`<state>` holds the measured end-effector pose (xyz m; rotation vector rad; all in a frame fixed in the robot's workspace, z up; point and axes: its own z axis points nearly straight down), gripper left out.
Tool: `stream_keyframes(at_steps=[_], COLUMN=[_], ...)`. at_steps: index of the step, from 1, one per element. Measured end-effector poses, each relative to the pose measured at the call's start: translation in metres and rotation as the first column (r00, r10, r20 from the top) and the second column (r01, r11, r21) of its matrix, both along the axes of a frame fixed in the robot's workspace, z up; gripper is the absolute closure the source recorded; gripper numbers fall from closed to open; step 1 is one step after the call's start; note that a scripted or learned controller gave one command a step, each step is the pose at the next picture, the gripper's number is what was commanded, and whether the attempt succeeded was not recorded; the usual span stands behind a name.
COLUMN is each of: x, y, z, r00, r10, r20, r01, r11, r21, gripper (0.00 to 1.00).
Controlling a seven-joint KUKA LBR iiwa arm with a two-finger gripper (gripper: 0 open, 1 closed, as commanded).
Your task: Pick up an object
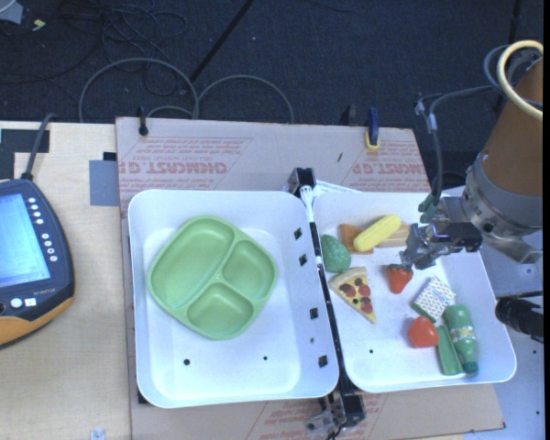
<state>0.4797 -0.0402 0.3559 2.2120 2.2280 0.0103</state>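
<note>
A: Camera view, right bin (495, 287). Contents?

B: Toy corn cob (377, 232) on an orange slab, green leafy piece (334, 252), pizza slice (357, 293), strawberry (399, 278), red tomato-like piece (422, 333), white patterned block (434, 296), green bottle (458, 337). Left bin (156, 365): green divided plate (213, 276).

A: Gripper (422, 250)?

B: Just above and right of the strawberry, nearly touching; nothing visibly between its fingers. How wide they stand, cannot tell.

A: Handling note?

B: The strawberry looks the likely pick. Centre over it, descend straight, close on its widest part; keep clear of the corn and white block nearby.

A: Obscured?

B: Fingertips merge into dark wrist hardware; the arm's upper part is cut off at the frame's right.
</note>
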Motion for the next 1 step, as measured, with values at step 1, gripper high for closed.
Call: stream_keyframes(at_steps=[1], x=[-0.0037], y=[0.0706], z=[0.0375], r00=[1.0], r10=[0.001], r20=[-0.005], r01=[-0.001], r11=[1.0], r21=[-0.002], gripper=[1.0])
